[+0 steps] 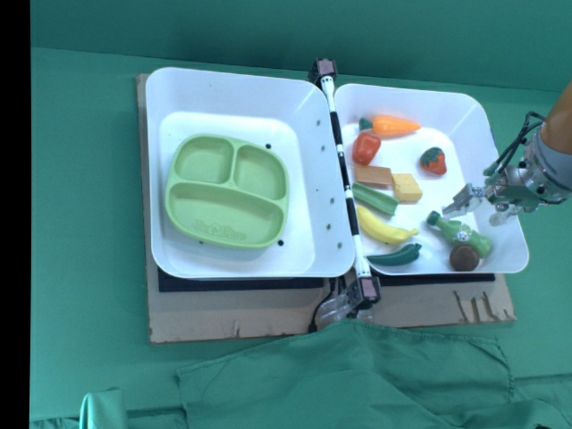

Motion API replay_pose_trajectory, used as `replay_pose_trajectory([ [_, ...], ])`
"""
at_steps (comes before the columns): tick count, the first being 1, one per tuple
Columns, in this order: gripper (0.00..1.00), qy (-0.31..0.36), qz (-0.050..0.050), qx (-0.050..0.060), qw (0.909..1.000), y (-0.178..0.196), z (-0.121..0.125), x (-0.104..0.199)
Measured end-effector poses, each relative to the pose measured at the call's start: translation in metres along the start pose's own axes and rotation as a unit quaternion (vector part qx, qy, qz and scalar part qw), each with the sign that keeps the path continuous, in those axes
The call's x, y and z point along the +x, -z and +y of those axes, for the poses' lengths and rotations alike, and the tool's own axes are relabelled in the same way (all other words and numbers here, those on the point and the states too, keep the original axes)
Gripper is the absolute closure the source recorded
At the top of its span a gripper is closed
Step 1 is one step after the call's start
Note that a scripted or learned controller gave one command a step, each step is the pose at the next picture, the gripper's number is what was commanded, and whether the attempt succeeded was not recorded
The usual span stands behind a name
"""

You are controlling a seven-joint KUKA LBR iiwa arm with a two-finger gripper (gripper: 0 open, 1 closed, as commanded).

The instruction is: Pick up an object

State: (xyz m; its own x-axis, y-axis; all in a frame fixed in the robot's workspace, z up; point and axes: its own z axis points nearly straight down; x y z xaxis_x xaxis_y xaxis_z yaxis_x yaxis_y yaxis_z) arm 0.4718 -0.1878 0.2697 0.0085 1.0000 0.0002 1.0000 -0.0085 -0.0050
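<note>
Two shallow white bins side by side on a green worktop [80, 195], left bin [308, 172] carrying a green divided plate [228, 190], right bin [469, 123] carrying toy food. End effector [478, 197] reaching in from the right on a grey arm [550, 164], poised over the right bin's right half, fingers [460, 200] spread apart with nothing between them.

Just below the end effector and slightly left: a green bottle [458, 231] lying tilted, its base next to a brown round piece [464, 257] near the bin's lower right corner. Up and to the left of the end effector: a red strawberry [433, 160]. Farther left at about the same height: a yellow block [407, 188] touching a brown wedge [374, 176], and a green cucumber-like piece [374, 199] just beneath them. Lower left of the end effector: a yellow banana [386, 228] and, below it, a dark green pepper [394, 256] near the bin's front wall. Well up and to the left: a red pepper [365, 147] and an orange carrot [394, 126] close to the bin's far wall. Far left of the end effector, beyond the hinge-like divider [344, 181]: the green plate, flat in its bin.
</note>
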Motion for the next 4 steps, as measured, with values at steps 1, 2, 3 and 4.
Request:
replay_pose_trajectory([
  [1, 0.0, 0.004, -0.001, -0.005, 1.0, 0.018, -0.003, 0.027],
  [2, 0.0, 0.003, -0.003, -0.009, 1.0, 0.101, -0.005, 0.024],
  [3, 0.0, 0.0, -0.001, -0.001, 1.0, 0.017, -0.006, -0.001],
  [4, 1.0, 0.0, -0.003, -0.007, 1.0, 0.033, -0.004, -0.001],
])
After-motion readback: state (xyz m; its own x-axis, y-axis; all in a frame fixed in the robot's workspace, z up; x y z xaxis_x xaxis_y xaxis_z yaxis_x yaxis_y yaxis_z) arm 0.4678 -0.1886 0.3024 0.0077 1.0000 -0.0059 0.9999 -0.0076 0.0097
